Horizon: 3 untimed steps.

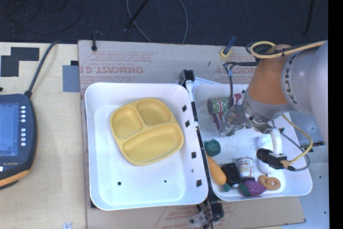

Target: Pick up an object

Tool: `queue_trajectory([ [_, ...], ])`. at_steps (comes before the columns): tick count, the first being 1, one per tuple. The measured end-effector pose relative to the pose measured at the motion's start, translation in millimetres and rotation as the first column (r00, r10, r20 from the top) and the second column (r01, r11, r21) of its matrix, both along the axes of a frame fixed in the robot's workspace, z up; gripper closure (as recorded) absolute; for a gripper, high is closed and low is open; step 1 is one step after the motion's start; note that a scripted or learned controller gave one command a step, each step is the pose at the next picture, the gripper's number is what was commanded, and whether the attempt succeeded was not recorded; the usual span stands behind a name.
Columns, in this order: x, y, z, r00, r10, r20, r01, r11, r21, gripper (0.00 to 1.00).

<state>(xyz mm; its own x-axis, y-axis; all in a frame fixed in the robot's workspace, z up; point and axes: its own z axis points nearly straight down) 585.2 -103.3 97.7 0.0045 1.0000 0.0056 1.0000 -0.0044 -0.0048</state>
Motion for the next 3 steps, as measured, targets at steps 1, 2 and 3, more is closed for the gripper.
queue_trajectory([
  [1, 0, 0, 0, 1.0, -0.001, 0.0, 0.001, 1.0, 0.0, 0.0],
  [2, 59, 2, -12, 1.0, 0.007, -0.002, -0.007, 1.0, -0.004, 0.0],
  [3, 33, 11, -11, 1.0, 0.001, -0.001, -0.001, 1.0, -0.005, 0.0],
])
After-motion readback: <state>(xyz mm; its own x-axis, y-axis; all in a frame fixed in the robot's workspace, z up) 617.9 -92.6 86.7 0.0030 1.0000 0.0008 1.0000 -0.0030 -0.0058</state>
